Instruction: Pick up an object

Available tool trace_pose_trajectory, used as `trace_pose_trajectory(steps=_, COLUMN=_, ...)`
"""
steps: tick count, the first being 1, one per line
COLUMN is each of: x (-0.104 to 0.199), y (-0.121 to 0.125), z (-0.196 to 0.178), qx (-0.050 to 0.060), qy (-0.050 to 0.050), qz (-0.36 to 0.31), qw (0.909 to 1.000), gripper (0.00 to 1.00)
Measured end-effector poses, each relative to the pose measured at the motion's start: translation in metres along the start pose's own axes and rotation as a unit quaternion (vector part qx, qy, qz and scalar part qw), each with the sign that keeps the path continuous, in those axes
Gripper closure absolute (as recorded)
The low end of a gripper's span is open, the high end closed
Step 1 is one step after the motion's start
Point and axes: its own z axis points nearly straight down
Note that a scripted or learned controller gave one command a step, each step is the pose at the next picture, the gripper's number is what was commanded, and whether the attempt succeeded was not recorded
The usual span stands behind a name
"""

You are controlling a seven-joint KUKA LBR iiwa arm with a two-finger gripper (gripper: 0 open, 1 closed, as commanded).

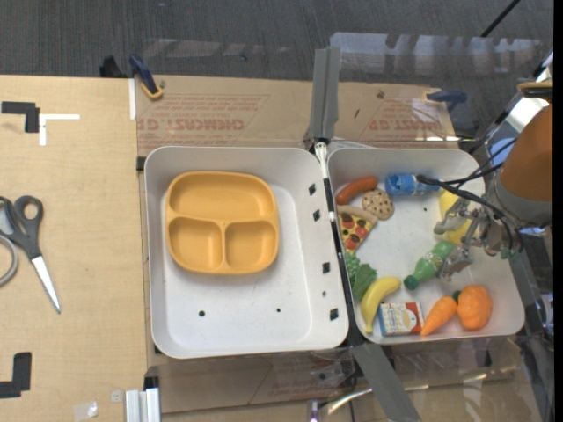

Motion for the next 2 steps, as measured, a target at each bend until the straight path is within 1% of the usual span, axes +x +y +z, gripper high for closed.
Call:
trace_pose_trajectory(steps=1, x=-0.0017, y=0.0006, z=-0.0103, qx=0.001, qy=-0.003, qz=-0.001, qw=1.0, gripper=1.0)
trace_pose_trajectory(steps=2, x=-0.0016, y=0.0016, z=-0.0102, qx=0.0, qy=-0.002, qz=-0.002, qw=1.0, gripper=0.0)
